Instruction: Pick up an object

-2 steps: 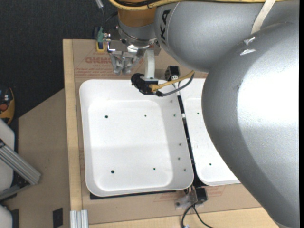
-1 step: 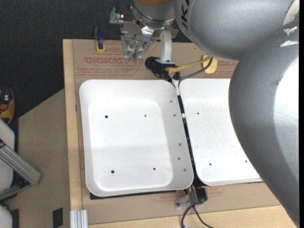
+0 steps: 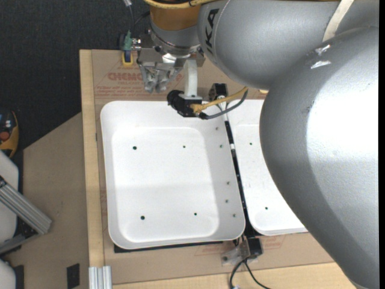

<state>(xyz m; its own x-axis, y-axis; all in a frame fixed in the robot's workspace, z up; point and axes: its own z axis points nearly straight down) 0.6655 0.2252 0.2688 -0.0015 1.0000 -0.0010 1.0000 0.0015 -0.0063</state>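
Observation:
My gripper (image 3: 157, 79) hangs under the orange band of the wrist, over the cardboard bench just beyond the far rim of the left bin (image 3: 114, 161). I make out no object at its tip. The left bin shows its white floor with a few small dark dots. The grey arm (image 3: 313, 101) covers most of the right bin (image 3: 264, 179), so whatever lies there is hidden.
A black cable with a yellow lead (image 3: 198, 104) droops from the wrist onto the left bin's far rim. A black strip (image 3: 234, 161) runs between the two bins. A small connector and wire (image 3: 246, 248) sit at the bench's near edge. Metal rails (image 3: 24, 206) lie off the bench at left.

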